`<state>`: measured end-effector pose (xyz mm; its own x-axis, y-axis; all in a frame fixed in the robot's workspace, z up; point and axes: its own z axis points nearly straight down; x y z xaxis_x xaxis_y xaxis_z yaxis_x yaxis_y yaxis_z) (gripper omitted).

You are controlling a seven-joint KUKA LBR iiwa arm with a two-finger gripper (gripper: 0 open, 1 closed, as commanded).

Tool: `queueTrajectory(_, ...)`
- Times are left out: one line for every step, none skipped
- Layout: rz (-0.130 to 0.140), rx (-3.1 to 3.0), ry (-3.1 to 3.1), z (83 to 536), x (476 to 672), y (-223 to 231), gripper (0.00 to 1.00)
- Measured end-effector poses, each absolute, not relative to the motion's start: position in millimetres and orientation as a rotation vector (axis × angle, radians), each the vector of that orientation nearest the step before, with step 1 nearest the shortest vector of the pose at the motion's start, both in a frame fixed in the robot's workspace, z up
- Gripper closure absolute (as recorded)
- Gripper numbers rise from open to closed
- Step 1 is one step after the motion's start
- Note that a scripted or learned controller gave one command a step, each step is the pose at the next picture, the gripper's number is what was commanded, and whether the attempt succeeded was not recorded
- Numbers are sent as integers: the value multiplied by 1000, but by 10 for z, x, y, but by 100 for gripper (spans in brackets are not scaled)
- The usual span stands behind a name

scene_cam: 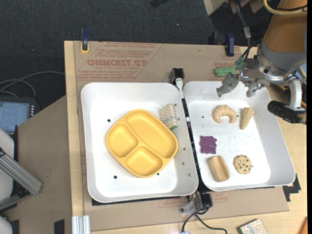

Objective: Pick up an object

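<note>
**Hand poised above the far edge of the right bin**

The hand (240, 85) hangs spread and pinching nothing, over the far rim of the right bin (282, 172). The likely picks lie loose and apart there: croissant (224, 113) and cone (246, 117) nearest the hand, purple piece (208, 144), bread roll (219, 168) and cookie (242, 164) nearer. That spacing leaves the fingers room. The left bin (92, 130) holds a yellow divided tray (141, 143).
</note>
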<state>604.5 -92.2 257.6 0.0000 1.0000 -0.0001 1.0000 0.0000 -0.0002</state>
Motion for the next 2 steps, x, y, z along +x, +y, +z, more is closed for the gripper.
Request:
queueTrajectory(-2, -2224, -2221, 1222, 5994, -1480, 0)
queueTrajectory(-7, -2225, -2226, 875, 6658, -1254, 0)
